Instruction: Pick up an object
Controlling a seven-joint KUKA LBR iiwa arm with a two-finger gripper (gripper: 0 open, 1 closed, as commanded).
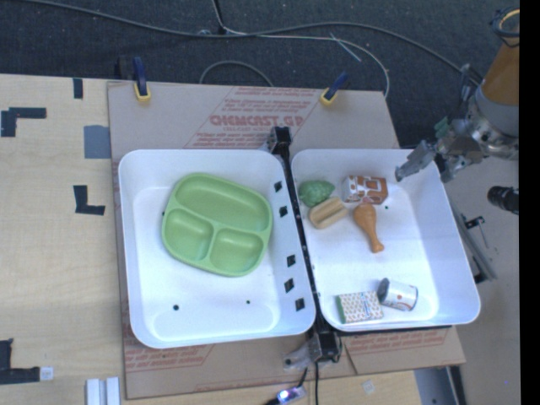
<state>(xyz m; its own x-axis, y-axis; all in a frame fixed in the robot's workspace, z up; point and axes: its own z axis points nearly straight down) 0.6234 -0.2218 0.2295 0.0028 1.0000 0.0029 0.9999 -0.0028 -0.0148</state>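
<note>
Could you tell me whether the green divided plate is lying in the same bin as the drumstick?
No, the green divided plate lies in the left bin, while the drumstick lies in the right bin.

A green sectioned plate (218,224) lies in the left bin (139,226), cardboard sheet (245,116) clamped beneath.

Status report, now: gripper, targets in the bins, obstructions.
Gripper above right bin's top right rim, holding nothing. Drumstick, bread roll, can lie untouched inside. Nothing in the way.
</note>
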